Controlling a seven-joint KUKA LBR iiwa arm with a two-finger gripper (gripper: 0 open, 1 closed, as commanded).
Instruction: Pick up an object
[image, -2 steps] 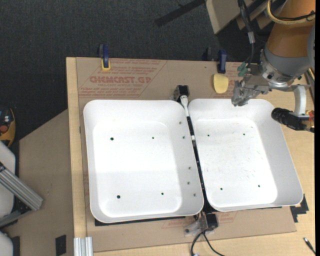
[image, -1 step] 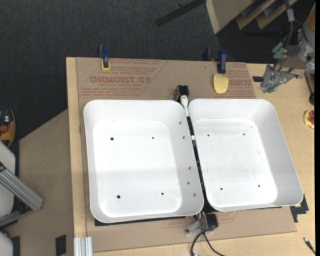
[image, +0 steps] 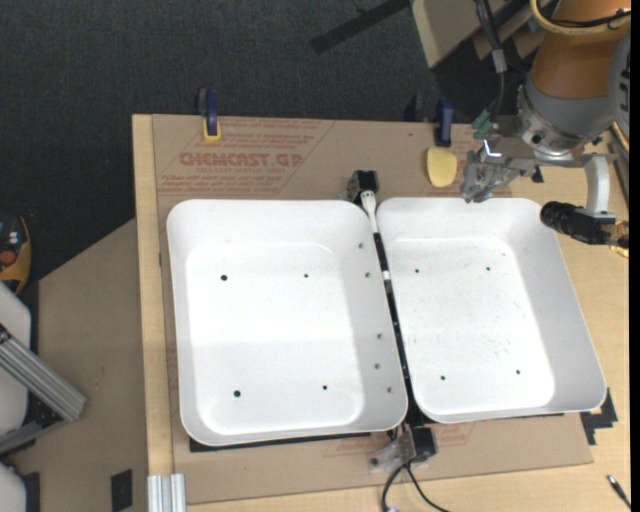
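Note:
A small pale yellow object (image: 441, 166) lies on the brown board just beyond the far rim of the right bin (image: 560, 300). My gripper (image: 480, 188) hangs at the top right, over that far rim. It is a short way to the right of the yellow object and apart from it. The grey arm with its orange band (image: 580, 40) rises above the gripper. Nothing shows under the gripper except the bin's rim and the board.
The left bin (image: 190, 300) sits beside the right one, with a black strip (image: 385, 290) between them. Two blue clamps (image: 209, 108) (image: 444, 118) hold the board's far edge. A black cylinder (image: 572, 221) juts over the right bin's far right corner.

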